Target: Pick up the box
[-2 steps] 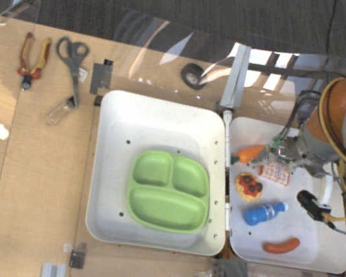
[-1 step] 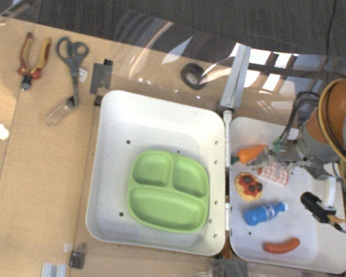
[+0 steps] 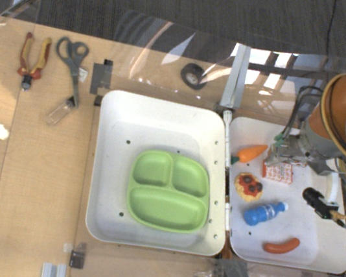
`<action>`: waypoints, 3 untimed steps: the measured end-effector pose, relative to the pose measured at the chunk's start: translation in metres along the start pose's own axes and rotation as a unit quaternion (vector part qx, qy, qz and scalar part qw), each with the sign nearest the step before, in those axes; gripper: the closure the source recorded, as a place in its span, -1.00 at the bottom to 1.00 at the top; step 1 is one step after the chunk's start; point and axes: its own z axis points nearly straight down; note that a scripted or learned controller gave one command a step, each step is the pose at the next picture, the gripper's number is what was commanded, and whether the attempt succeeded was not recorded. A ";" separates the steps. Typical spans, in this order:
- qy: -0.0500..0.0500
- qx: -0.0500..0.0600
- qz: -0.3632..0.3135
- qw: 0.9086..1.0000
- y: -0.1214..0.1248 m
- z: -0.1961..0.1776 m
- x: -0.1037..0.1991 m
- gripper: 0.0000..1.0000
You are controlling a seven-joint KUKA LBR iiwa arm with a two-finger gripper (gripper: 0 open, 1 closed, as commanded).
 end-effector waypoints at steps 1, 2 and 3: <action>0.000 0.000 0.000 1.000 0.000 0.000 0.000 -1.00; 0.005 0.007 -0.007 1.000 0.000 0.015 -0.008 -1.00; 0.005 0.010 -0.017 1.000 0.002 0.016 -0.009 -1.00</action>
